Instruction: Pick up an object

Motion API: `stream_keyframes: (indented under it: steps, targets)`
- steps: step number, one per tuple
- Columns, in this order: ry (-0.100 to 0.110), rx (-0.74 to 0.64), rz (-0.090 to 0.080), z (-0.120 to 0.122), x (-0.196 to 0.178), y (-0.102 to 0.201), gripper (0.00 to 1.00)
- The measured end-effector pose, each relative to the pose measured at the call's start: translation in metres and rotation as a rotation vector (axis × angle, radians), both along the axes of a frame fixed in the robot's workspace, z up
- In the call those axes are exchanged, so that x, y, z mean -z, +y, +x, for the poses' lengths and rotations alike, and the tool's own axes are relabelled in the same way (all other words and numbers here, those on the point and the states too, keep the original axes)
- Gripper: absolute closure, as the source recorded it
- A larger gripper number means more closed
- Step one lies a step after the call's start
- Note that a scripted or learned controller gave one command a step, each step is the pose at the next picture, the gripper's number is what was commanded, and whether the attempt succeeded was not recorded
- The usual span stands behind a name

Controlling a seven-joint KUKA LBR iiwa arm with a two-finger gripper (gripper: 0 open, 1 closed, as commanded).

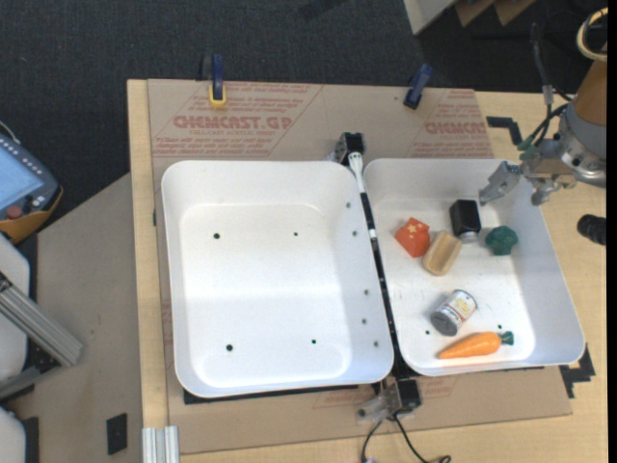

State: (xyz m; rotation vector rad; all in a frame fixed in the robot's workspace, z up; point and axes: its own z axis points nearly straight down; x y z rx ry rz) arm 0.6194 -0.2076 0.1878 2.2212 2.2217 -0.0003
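The right bin holds several small things. A red-orange block lies beside a tan cork-like piece. A small black block and a dark green lump lie further back. Near the front are a small silver can and an orange toy carrot. My gripper hangs over the bin's far right corner, above and behind the black block and the green lump. It is open, with nothing between its fingers.
The left bin sits beside the right one, with a black divider strip between them. Both rest on a cardboard sheet held by blue clamps at the back.
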Motion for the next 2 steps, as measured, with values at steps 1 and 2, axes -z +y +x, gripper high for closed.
stream_keyframes:
  steps: [1,2]
  targets:
    - [0.01,-0.003,0.005,-0.015,0.103,0.048,0.0]
    - [0.005,-0.003,0.004,-0.057,0.104,0.101,0.0]
